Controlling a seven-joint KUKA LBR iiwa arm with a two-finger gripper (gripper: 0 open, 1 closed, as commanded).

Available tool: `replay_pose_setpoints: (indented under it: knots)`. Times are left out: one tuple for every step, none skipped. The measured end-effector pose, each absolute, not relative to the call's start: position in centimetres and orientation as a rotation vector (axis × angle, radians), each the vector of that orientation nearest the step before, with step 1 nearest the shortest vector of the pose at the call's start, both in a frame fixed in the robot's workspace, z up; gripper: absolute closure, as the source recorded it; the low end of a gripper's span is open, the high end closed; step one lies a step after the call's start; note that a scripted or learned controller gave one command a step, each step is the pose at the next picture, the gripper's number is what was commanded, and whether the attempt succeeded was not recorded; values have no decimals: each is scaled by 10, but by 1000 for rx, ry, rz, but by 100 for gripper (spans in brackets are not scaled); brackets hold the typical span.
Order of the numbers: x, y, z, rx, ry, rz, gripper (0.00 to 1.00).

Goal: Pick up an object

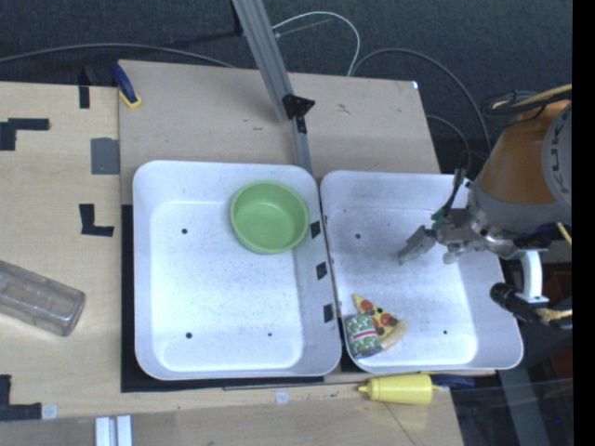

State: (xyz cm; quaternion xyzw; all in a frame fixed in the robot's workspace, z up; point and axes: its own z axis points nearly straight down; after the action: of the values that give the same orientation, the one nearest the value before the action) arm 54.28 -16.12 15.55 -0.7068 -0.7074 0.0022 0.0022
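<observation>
A green bowl (270, 216) sits in the left bin (167, 342), near its back right corner. A small toy pizza slice (381, 321) lies on a green-patterned packet (361, 335) at the front left of the right bin (465, 342). My gripper (432, 252) hovers over the middle right of the right bin, behind and to the right of the pizza slice. Its fingers are spread open with nothing between them.
A yellow squeeze bottle (400, 389) lies on the bench just in front of the right bin. A clear plastic cup (35, 297) lies on its side at the far left. A grey pole (265, 45) slants over the bench behind the bins.
</observation>
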Motion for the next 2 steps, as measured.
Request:
replay_pose_setpoints:
  knots:
    - [544,-152,96,-2214,-2219,8,0]
    - [544,-151,90,-2220,-2224,1,0]
